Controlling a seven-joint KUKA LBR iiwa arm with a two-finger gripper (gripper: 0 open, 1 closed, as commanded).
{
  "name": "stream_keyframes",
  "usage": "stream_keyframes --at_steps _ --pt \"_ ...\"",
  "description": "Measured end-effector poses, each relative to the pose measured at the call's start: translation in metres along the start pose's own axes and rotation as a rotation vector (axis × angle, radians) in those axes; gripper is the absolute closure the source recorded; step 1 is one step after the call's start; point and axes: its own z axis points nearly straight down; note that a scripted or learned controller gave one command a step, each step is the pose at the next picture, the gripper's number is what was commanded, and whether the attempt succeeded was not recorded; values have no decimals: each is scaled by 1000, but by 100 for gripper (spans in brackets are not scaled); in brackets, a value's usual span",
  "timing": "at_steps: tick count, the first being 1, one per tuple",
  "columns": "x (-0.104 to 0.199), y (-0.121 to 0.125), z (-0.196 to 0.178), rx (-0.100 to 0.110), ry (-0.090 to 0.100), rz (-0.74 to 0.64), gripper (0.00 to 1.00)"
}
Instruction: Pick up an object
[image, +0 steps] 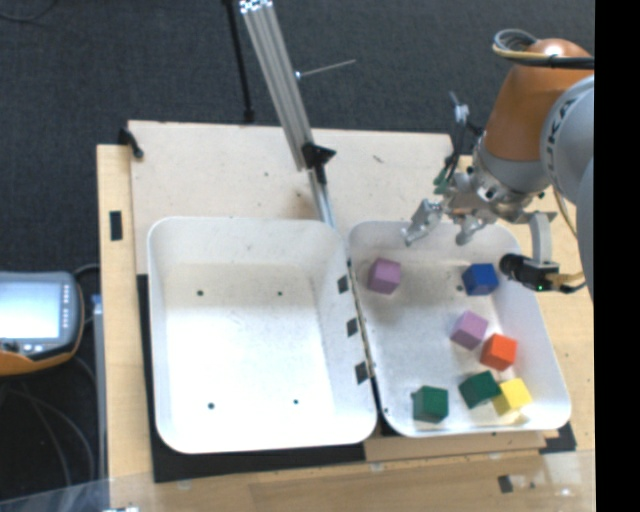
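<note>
Bench (200, 170) carries 2 shallow white bins side by side. Left bin (170, 250) has bare floor with a few dark specks. Right bin (545, 330) holds all 7 cubes.

KUKA arm (530, 110) reaches in from the right, orange band above the wrist, and hangs over the far edge of the right bin. Gripper (441, 227) has its 2 fingers spread apart with nothing between them; released, grasping nothing.

Cubes, far to near: purple cube (384, 275) at the far left of the bin, alone; blue cube (480, 279) far right, near the black connector on the arm's cable. Lilac cube (469, 329) mid bin, just beside orange cube (499, 351). Near edge: dark green cube (431, 403) on its own, second green cube (479, 388) touching or just beside yellow cube (513, 396).

Step, as a judgement: approach, pre-grasp. No cube lifted, pick not yet done. Gripper sits above the gap between purple and blue cubes, at the far rim, not lined up over either.

Next move likely calls for: choose 1 target, purple looks easiest since it stands clear of neighbours and of the wall. Shift nearer and left to centre over it, keep fingers wide, descend so they straddle the cube, then close and lift. The near cluster risks finger clash with neighbours.
</note>
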Motion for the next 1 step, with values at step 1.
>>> stream_keyframes --at_steps 1 --pt "-14 19 119 2 0 1 0"
